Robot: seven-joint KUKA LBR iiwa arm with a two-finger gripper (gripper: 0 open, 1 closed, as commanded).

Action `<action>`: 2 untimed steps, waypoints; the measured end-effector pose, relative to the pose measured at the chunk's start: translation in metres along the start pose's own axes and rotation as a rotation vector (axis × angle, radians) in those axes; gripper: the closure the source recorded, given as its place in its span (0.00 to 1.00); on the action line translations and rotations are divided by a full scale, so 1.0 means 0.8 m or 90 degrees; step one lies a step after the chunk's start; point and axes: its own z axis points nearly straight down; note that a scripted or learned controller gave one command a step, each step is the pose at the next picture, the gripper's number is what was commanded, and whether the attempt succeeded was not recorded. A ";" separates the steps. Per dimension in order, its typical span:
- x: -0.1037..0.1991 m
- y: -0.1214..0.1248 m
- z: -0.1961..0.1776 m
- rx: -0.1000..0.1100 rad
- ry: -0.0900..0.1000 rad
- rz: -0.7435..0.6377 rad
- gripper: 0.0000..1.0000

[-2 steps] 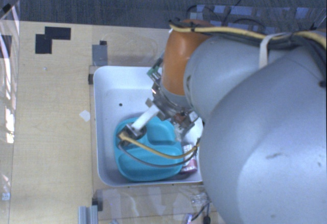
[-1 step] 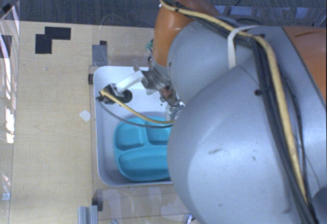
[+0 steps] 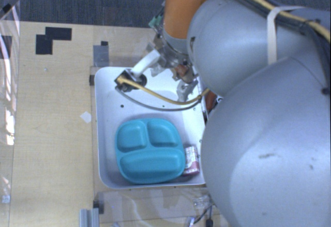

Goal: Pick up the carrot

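Observation:
My gripper (image 3: pixel 182 82) hangs below the orange wrist band, over the far right part of the left white bin (image 3: pixel 103 117). The arm's grey bulk hides much of it. A small orange-brown patch (image 3: pixel 209 101) peeks out between the arm's links just right of the gripper. It may be the carrot, but too little shows to be sure. Nothing can be seen held in the gripper.
A blue divided plate (image 3: pixel 150 151) lies in the near half of the left bin. A small maroon and white can (image 3: pixel 191 161) rests against its right side. A yellow cable (image 3: pixel 155 96) with a black plug (image 3: pixel 128 79) loops over the bin's far part. The arm covers the right bin.

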 end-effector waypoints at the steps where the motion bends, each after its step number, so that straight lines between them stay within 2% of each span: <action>1: -0.018 -0.072 0.218 0.002 -0.001 -0.307 0.00; 2: -0.016 -0.072 0.204 0.001 0.001 -0.311 1.00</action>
